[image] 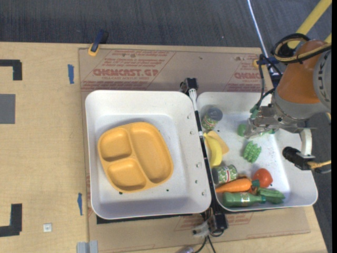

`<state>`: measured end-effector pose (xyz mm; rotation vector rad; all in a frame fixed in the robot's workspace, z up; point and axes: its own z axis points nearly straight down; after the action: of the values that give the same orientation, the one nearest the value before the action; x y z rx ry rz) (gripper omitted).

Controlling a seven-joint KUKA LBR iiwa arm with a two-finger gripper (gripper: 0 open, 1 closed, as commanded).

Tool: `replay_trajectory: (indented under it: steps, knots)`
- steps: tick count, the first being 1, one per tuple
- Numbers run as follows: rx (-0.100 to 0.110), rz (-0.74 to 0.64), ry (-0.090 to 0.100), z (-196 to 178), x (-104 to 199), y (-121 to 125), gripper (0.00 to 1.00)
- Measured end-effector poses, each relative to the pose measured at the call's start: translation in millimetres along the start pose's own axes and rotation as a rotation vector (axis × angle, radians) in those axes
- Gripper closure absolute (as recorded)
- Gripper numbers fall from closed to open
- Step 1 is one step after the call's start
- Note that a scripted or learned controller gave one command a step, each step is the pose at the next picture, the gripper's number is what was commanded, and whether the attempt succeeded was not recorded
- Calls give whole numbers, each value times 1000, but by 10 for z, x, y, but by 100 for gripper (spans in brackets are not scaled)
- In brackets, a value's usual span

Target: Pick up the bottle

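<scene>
Bottle [243, 198], green and lying flat along the right bin's [300, 196] front wall beside the carrot [234, 185], looks light, rigid, slippery; grip across its body. Whether the claw [258, 126] is clenched, I cannot tell.

You can't see the arm [308, 83] whole; the right edge cuts it off, and it hides the gripper's fingers.

Arm: rounded grey metal casing with a broad orange band [300, 80] above the wrist. Black and yellow cables [287, 44] looped at the band. Grey metal gripper [261, 124] mount with small green parts.
</scene>
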<state>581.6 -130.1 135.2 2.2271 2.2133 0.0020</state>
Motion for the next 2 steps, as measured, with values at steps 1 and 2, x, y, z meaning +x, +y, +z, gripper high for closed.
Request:
replay_trajectory:
  steps: [1,2]
  knots:
    - [-25,-265,-1,384,-246,-356,100]
    - [1,-6,1,-496,998,-800,100]
